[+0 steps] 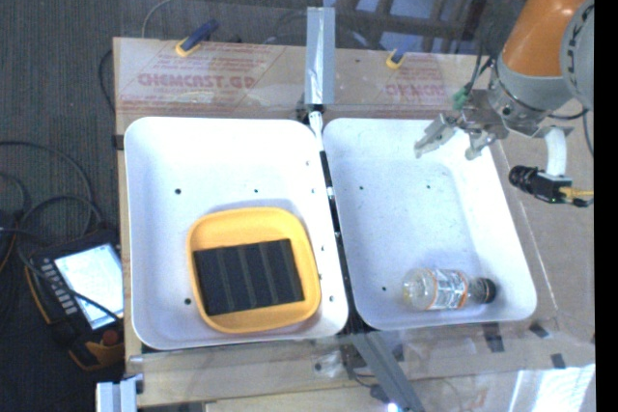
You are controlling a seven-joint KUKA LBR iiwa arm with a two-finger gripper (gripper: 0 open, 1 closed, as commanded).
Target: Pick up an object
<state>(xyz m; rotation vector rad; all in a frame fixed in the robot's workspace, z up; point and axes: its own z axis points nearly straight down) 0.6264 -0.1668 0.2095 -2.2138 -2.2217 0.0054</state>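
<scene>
A clear plastic bottle (446, 288) with a dark cap lies on its side near the front edge of the right bin (386, 198). A yellow tray-like object (254, 270) with a dark ribbed centre lies in the front part of the left bin (174, 169). My gripper (452, 139) hangs over the far right part of the right bin, well away from the bottle. Its fingers (428, 142) are spread apart and hold nothing.
A metal divider post (320, 63) stands at the back between the two bins. Blue and yellow clamps (196, 36) sit on the wooden board behind them. A tablet (82, 280) and cables lie on the floor to the left.
</scene>
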